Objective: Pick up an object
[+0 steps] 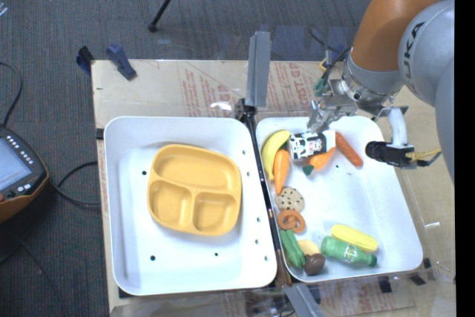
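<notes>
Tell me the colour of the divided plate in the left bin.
The divided plate is yellow-orange, seen clearly in the camera view.

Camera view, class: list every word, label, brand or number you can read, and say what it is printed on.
"KUKA": dark letters running down the grey arm.
Red print on the cardboard sheet under the bins: too blurred to read.
Black-and-white carton below the gripper: markings too small to read.
Green bottle: no readable label.

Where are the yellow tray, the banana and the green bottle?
yellow tray [194, 189]: camera view, on its central divider.
banana [272, 147]: camera view, middle of its curved body.
green bottle [346, 251]: camera view, middle of its side.
</notes>
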Motion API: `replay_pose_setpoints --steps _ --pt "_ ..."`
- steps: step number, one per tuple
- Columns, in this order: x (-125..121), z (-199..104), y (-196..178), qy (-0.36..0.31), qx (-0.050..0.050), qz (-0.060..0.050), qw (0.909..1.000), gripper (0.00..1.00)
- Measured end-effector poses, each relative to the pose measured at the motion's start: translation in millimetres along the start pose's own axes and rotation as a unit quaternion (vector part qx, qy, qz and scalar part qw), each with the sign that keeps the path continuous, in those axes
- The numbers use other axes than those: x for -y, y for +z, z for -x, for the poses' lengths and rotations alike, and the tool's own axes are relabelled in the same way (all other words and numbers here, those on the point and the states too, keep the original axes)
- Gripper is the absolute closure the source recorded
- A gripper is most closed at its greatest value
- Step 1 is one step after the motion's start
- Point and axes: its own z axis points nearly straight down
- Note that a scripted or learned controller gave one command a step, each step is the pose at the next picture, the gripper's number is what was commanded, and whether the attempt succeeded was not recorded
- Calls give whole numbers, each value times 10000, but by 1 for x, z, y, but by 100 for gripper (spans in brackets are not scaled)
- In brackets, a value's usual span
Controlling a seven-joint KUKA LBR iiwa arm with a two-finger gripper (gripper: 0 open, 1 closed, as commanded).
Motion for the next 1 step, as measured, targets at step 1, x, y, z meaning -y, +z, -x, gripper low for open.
replay_pose_setpoints --steps 1 --pt "4 2 8 9 1 -79 10000 0"
